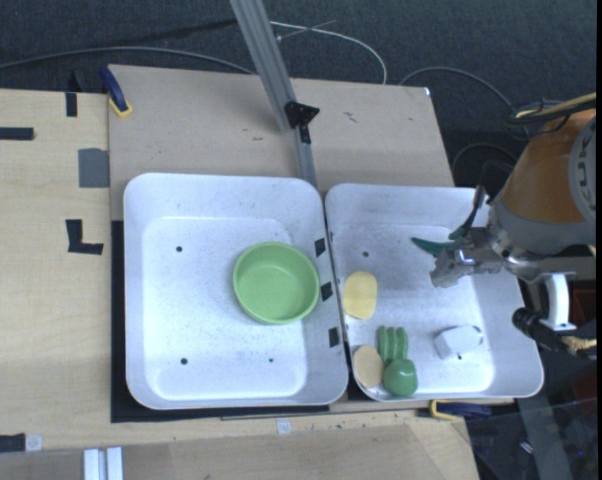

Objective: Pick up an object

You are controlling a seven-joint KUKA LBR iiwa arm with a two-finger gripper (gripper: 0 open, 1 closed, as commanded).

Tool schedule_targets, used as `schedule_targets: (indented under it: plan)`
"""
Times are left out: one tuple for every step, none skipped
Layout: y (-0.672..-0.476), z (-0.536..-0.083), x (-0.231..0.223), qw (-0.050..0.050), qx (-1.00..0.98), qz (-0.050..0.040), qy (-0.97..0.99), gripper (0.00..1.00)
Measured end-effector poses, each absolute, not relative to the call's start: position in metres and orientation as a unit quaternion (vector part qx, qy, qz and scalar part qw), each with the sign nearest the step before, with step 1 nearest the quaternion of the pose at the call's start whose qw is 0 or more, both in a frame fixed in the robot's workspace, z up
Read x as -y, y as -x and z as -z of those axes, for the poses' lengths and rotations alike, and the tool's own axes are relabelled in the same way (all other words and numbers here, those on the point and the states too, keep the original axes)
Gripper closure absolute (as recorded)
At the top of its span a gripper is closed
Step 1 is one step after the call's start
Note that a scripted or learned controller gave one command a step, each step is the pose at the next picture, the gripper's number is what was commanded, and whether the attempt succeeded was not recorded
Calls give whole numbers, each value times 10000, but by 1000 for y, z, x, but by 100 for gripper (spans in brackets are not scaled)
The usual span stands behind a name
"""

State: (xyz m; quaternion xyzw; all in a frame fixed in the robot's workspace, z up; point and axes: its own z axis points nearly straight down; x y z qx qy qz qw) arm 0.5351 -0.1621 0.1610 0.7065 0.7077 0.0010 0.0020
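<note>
My gripper (430, 259) hangs over the middle of the right bin (401, 208), reaching in from the right. It is open, with nothing between its fingers. A pale yellow oval piece (360, 294) lies to its left, near the wall between the bins. At the front of the same bin a green ridged object (395, 359) lies beside a second yellowish piece (367, 366). A small white block (457, 341) rests in front of the gripper. In the left bin (166, 228) stands a green bowl (275, 282).
A grey metal pole (264, 48) slants across the bench behind the bins and ends at a black clamp (301, 114). Cables lie on the dark floor at the back. The arm's orange band (546, 173) is by the right bin's right wall.
</note>
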Motion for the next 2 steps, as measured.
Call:
schedule_targets:
  plan:
    - [-545,-219,161,24,-7079,-12,-7063,100]
    - [-546,-237,161,4,-7077,-3,-7065,100]
